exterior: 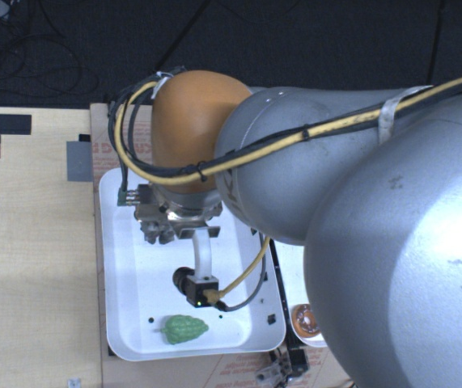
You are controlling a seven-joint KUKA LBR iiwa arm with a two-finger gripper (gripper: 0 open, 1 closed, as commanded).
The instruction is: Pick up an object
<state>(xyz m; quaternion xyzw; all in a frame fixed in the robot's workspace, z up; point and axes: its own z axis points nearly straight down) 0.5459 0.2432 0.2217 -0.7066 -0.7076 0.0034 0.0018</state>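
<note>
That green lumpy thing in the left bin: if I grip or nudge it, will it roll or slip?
The green lumpy thing looks low and wider than tall, so it probably slides rather than rolls far. Its bumpy surface should give a grip some purchase. Lying near the front wall of the white bin, it might get pinned there if pushed.

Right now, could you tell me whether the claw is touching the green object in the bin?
Apart. The camera view shows bare floor of the white bin between the claw and the green object.
</note>
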